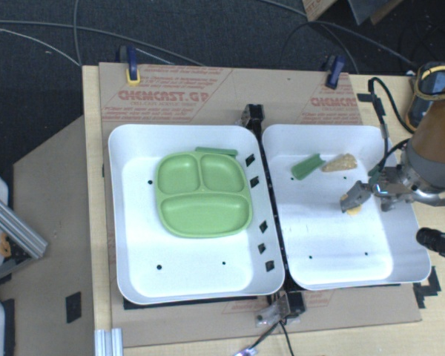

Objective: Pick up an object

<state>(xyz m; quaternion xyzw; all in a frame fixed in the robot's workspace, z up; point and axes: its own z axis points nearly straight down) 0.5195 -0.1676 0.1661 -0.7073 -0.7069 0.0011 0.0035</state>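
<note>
A brown board on dark carpet carries two white bins. Nothing is lifted yet; the pick remains ahead. In the right bin, my gripper hangs low, fingers spread and holding nothing. Beyond it lie a green block and a tan piece, touching. The left bin holds a green divided plate.

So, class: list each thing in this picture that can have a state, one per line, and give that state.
green divided plate: right way up, lying flat in the left bin, nothing in its compartments.
green piece: lying flat in the right bin, near the far wall.
tan piece: lying beside the green piece, at its right end.
gripper: low over the right bin, apart from both pieces.
</note>
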